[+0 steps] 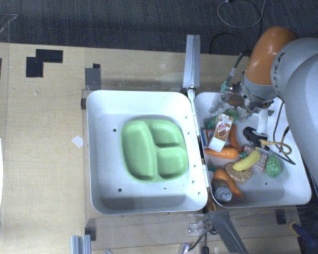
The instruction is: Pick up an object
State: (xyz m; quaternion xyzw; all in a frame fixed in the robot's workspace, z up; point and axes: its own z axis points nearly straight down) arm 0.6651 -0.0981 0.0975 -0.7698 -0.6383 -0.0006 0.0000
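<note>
The right bin (291, 192) holds a heap of items. A white and red carton (221, 132) leans at its left side, with an orange carrot (223, 153) just in front of it. A yellow banana (247, 160) lies over a round brown piece (240, 174), and a green leafy item (273, 166) sits to the right. A metal can (223, 194) stands at the front left corner beside an orange item (223, 178). My gripper (230, 102) hangs low over the bin's back left part, just above the carton. No item shows between its tips.
The left bin (103, 194) carries a green divided plate (153, 148) in its middle. A metal post (192, 62) rises behind the wall between the bins. The grey arm with its orange band (269, 52) fills the upper right.
</note>
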